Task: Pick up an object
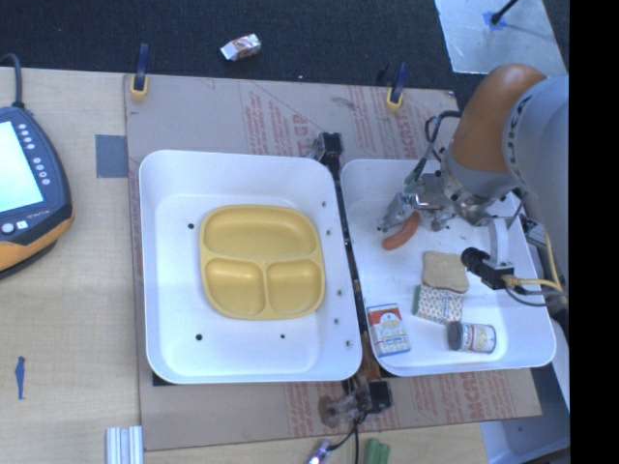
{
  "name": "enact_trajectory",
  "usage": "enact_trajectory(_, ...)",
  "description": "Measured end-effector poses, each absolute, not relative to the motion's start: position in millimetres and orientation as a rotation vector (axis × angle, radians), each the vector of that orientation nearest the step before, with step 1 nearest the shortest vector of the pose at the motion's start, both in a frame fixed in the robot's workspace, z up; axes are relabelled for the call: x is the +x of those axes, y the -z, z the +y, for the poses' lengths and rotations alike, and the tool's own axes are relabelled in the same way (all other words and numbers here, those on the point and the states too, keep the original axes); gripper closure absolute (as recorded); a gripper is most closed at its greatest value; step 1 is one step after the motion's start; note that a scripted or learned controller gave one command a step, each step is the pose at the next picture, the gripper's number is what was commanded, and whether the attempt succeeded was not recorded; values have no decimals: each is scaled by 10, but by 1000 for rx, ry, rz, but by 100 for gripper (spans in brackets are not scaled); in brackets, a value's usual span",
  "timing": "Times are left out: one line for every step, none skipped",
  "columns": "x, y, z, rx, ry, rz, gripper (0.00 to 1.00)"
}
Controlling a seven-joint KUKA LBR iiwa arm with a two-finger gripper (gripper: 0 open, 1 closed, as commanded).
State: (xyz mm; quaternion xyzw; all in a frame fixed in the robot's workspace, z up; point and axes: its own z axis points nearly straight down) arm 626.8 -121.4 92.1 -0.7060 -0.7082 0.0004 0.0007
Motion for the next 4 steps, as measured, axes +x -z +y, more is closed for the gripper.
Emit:
enact_trajectory(6142, -916, -1077, -2213, -6, -2225, 0)
enact_trajectory(6226, -918, -969, -2214, -4, -2228, 0)
enact_trajectory(6135, -917, -1055, -2214, -7, -2225, 0)
enact_trajectory(6185, -919, -1055, -2214, -4, -2228, 0)
